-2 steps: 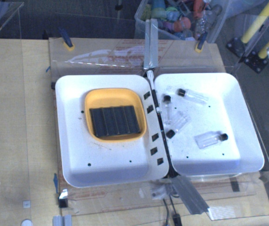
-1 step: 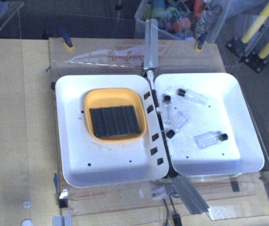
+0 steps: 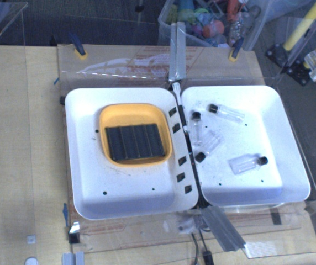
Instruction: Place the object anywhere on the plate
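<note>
Yellow plate (image 3: 107,115) sits centred in left bin (image 3: 80,148).

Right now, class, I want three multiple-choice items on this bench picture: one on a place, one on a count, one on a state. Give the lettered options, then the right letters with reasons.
1. Where is the yellow plate?
A. Left bin
B. Right bin
C. On the bare bench

2. How many clear vials with black caps lie in the right bin?
A. One
B. Four
C. Eight

3. What lies on the plate?
A. A vial
B. A dark ribbed slab
C. A blue clamp

Answers: 1 A, the plate sits inside the left bin. 2 B, four vials are scattered there. 3 B, the dark ribbed slab covers its middle.
</note>
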Tool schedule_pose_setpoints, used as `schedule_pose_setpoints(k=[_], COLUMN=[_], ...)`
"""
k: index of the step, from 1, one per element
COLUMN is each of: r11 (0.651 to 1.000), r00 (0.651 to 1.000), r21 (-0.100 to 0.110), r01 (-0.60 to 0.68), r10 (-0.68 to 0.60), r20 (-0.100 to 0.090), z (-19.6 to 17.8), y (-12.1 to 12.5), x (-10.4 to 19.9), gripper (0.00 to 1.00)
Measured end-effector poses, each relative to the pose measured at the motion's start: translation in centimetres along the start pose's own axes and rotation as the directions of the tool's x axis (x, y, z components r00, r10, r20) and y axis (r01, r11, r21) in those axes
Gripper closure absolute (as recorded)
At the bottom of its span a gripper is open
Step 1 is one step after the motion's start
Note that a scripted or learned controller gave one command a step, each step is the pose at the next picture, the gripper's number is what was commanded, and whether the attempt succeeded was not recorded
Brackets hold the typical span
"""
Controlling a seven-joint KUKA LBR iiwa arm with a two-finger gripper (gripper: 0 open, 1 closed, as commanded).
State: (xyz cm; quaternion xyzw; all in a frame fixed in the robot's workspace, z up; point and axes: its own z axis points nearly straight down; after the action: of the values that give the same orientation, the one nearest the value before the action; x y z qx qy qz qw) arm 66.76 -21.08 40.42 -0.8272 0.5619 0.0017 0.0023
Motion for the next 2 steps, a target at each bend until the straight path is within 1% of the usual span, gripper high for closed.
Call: schedule_pose_setpoints(k=[1,2], r11=[0.99,0.919], r00=[0.99,0.919], r21=[-0.001,-0.002], r01=[0.142,0.394], r10=[-0.142,-0.394], r20=[0.0,-0.001], z=[3.5,5.9], y=[-0.1,-0.1], x=[-0.1,-0.2], gripper=[1.0,1.0])
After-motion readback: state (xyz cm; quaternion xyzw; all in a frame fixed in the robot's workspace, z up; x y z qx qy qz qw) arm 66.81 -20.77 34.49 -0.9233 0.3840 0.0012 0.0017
